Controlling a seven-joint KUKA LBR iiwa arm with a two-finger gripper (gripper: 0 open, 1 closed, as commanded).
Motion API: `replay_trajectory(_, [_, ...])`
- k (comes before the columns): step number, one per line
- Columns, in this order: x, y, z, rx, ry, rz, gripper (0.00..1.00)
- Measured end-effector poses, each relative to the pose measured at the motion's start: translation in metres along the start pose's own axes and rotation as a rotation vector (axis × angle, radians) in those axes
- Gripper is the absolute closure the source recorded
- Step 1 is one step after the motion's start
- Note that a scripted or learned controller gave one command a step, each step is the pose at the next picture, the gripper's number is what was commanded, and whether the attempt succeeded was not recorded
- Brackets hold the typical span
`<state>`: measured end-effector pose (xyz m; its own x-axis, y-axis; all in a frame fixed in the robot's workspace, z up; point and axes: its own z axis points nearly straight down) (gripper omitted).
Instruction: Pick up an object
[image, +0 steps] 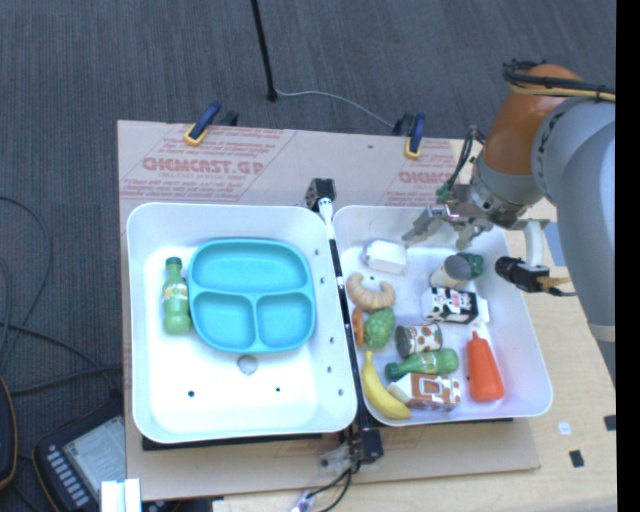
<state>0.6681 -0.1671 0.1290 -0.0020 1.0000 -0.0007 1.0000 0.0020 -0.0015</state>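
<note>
Two shallow white plastic bins with rounded corners sit side by side on a pale brown board printed with red lettering (200, 165), which covers the tabletop and is held at its far edge by two yellow-and-blue clamps (204, 122). The left bin (150, 400) holds two things: a smooth turquoise plastic tray with three compartments (251, 295), and just beside its left edge a small green bottle with a yellow label (176, 296), lying along the bin. The right bin (520, 340) is crowded with toy food, about eleven pieces: a white rectangular block (385, 256), a tan ridged croissant-like piece (371, 292), a bumpy green broccoli-like lump (379, 327), a curved yellow banana (380, 392), a small tin can with a printed label (420, 339), a dark green bottle lying on its side (425, 364), a brown-and-white printed carton (436, 392), an orange carrot-shaped piece (484, 368), a black-and-white patterned carton (452, 303), a grey-green rounded object (462, 266) too small to identify, and a thin orange sliver at the bin's left wall, mostly hidden. The grey arm's end effector (447, 226) hangs over the far part of the right bin, its thin fingers spread apart and grasping nothing, just above the grey-green object. The arm is cut off at the right.
</note>
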Motion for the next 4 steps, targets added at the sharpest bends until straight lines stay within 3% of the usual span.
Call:
replay_trajectory(1, [0.02, -0.026, 0.02, -0.019, -0.004, 0.002, 0.0])
replay_trajectory(2, [0.042, -0.048, 0.023, -0.02, 0.002, 0.0, 0.0])
replay_trajectory(3, [0.059, -0.089, 0.041, -0.011, -0.003, 0.002, 0.0])
replay_trajectory(4, [0.059, -0.089, 0.031, -0.011, -0.003, 0.002, 1.0])
